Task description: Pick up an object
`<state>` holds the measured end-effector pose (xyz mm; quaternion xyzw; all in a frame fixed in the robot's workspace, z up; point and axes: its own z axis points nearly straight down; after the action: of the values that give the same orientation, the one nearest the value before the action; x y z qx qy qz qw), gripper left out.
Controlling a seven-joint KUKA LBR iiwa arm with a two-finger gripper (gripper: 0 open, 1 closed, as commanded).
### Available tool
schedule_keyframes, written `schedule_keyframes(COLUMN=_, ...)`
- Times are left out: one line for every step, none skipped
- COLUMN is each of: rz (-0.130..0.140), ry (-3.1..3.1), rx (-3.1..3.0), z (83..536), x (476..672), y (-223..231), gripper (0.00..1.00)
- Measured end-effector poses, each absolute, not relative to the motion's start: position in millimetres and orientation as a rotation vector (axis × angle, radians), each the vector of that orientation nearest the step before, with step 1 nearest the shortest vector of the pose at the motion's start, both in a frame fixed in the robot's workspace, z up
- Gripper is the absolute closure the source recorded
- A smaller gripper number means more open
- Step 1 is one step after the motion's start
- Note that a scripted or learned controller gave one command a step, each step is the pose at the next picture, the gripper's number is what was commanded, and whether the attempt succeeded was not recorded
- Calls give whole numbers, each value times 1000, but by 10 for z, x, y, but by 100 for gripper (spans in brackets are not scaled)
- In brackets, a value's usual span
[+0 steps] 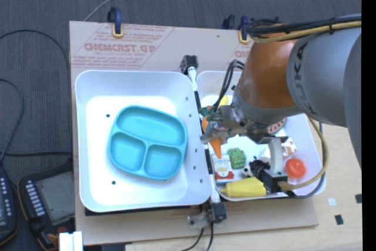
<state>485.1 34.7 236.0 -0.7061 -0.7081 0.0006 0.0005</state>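
Note:
My gripper (218, 133) hangs low over the left side of the right bin (311, 182), under the orange wrist band. An orange carrot-like piece (215, 145) sits right below it, against the bin's left wall. Close by lie a green bumpy item (236, 157), a small red-and-white packet (221, 168), a yellow banana-like piece (244, 188) along the front wall, and a red round item (295, 168) to the right. The arm hides much of this bin. I cannot see anything held.
The left bin (94, 97) holds a blue three-compartment tray (147, 141) in its middle. A white-and-red item (286, 146) lies right of the gripper. Both bins rest on a board with clamps at the back edge.

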Motion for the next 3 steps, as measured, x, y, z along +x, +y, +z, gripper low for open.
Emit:
schedule_keyframes(rz=2, ry=-2226, rx=-2216, z=2456, x=4859, y=347, gripper=100)
schedule_keyframes(rz=3, ry=-2226, rx=-2216, z=2553, x=4865, y=347, gripper=100)
schedule_keyframes(rz=4, ry=-2228, rx=-2215, z=2649, x=4871, y=346, gripper=100)
